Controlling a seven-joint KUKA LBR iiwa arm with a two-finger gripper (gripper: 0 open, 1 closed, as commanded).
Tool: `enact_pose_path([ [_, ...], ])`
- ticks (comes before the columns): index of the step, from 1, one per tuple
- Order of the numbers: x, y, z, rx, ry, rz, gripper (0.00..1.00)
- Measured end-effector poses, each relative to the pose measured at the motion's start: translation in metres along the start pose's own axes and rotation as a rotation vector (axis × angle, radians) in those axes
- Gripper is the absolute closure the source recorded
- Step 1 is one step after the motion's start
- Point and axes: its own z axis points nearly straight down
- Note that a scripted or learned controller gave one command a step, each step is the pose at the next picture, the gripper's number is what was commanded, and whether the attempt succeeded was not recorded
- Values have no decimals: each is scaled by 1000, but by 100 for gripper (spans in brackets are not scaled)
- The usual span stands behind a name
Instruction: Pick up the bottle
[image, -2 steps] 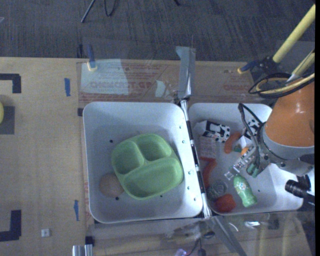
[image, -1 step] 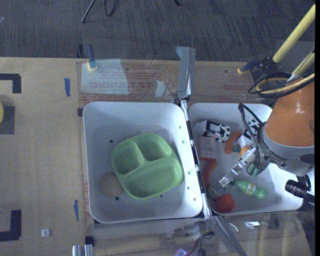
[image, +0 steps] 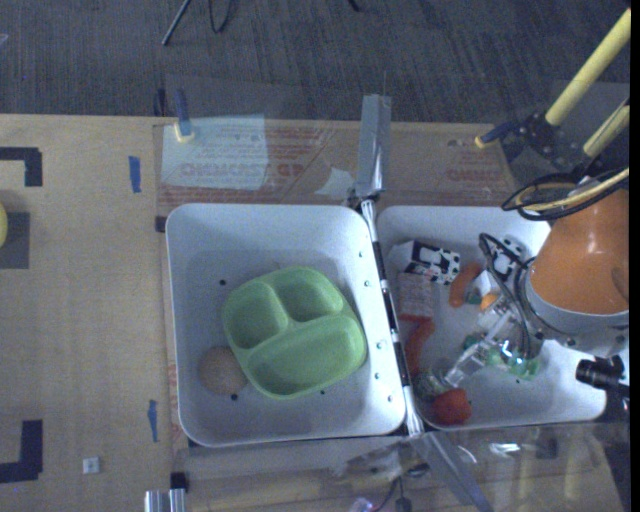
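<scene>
The bottle (image: 487, 356) is clear plastic with greenish parts and lies tilted in the right bin (image: 560, 405), near its front. My gripper (image: 497, 330) reaches in from the right, under the arm's orange band (image: 590, 262), and hangs right over the bottle's upper end. Metal gripper parts and the clear plastic overlap, so I cannot make out any contact between them.
The right bin also holds a red round item (image: 452, 405), a red-and-white packet (image: 412, 300), a black-and-white box (image: 434, 261) and an orange piece (image: 461, 290). In the left bin (image: 200, 250) sit a green divided plate (image: 295, 330) and a tan ball (image: 221, 370).
</scene>
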Motion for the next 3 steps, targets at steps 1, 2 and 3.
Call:
enact_pose_path([
  [1, -49, -34, -42, 10, 22, -206, 0],
  [2, -86, -33, -33, 8, 22, -360, 0],
  [3, -37, -35, 42, 8, 22, -344, 0],
])
